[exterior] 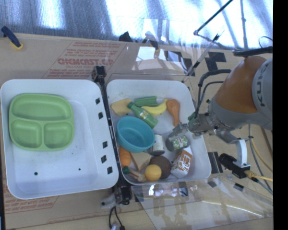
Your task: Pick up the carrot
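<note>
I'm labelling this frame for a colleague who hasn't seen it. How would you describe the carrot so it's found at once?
Look in the right bin, the one crowded with toy food. Along its left wall, just below the blue bowl, lies the carrot. It is the short orange piece there, deeper in colour than the yellow ball to its right.

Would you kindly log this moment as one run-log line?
carrot: right bin, beside blue bowl | gripper: over bin's right side, away from carrot

camera view: fixed overhead, slanted down | covers both bins | arm enters from right
</note>
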Robot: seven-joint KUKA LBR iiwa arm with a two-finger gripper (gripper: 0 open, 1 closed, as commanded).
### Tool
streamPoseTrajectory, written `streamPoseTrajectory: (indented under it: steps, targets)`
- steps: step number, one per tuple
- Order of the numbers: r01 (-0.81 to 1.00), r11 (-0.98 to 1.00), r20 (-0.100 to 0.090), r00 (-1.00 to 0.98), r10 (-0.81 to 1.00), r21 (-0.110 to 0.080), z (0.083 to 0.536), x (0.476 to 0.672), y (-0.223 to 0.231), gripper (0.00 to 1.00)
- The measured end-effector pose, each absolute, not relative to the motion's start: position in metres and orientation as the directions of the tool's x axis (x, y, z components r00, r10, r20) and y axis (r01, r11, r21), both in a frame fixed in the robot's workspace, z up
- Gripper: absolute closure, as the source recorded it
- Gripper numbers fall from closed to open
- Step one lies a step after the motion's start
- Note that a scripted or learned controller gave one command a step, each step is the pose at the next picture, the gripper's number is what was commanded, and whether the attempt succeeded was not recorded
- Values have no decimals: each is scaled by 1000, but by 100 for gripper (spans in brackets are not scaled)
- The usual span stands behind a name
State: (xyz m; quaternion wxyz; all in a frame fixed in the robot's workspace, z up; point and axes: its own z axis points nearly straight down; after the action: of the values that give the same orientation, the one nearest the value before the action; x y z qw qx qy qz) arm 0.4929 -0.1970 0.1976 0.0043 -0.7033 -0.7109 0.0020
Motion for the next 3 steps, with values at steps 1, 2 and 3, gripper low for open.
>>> streamPoseTrajectory:
  steps: [1,2,3]
  targets:
    - [1000,-28,0,28,1000,-2,231,581,-210,0]
    - [1000,-13,2,13,1000,-19,130,603,-202,0]
    - [985,-172,4,172,985,-14,100,633,-207,0]
